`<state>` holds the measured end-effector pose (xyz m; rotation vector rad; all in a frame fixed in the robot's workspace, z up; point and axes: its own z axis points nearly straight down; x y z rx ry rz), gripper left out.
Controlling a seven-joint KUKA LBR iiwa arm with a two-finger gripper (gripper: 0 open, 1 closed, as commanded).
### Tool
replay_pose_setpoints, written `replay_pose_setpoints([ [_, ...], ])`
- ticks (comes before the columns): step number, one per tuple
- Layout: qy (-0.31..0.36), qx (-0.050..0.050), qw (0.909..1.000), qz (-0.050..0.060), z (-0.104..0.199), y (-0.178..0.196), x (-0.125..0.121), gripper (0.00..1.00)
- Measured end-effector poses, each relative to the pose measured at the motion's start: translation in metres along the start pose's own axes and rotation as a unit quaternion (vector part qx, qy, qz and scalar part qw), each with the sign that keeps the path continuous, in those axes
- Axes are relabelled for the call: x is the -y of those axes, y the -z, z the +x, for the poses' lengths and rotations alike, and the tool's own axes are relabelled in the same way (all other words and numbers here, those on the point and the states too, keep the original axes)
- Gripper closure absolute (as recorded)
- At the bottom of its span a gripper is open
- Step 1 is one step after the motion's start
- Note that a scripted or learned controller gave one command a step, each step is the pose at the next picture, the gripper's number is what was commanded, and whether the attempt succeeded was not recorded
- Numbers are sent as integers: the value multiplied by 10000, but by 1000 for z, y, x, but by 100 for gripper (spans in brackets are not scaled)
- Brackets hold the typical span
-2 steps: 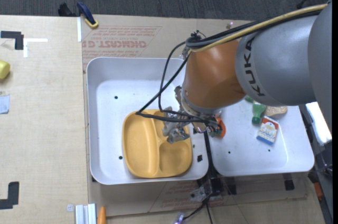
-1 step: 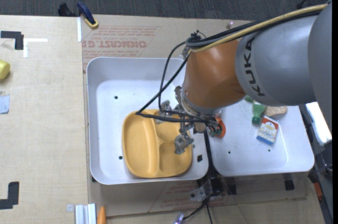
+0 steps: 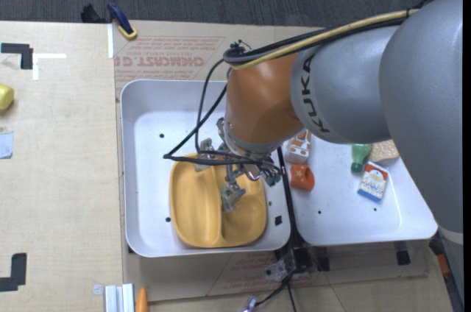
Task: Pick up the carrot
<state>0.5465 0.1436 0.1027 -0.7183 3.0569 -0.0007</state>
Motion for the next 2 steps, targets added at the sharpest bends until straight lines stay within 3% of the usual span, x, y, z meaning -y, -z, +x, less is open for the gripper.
replay_pose_setpoints([
  [1, 4, -45, 10000, -15, 3, 4, -1, 100],
  [2, -1581, 10, 9874, 0, 38, 81, -27, 100],
])
